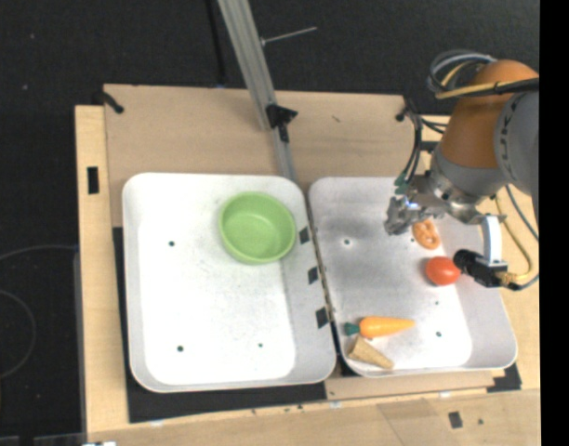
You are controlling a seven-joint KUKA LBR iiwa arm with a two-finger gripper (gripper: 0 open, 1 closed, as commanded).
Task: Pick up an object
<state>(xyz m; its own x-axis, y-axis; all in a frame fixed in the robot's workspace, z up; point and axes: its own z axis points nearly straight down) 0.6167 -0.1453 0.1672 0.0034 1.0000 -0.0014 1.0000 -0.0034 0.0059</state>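
- The end effector (403, 214) is hanging low over the right bin (359, 268), near that bin's far right corner; from where I'm standing I can't tell how it is set.
- An orange, oblong object (427, 234) is lying just beside it, on the side nearer the bin's right edge; whether they are touching I can't make out.
- A red tomato-like ball (442, 271) is sitting a little nearer the front, close to the right edge, next to a black and white fitting (484, 258) on the arm.
- A carrot (385, 325) is lying near the front edge of the right bin, with a tan wedge (370, 352) just in front of it at the front left corner.
- A green bowl (257, 228) is resting upright in the left bin (173, 295), toward its far right corner.
- Both bins are sitting side by side on the bench (173, 133).
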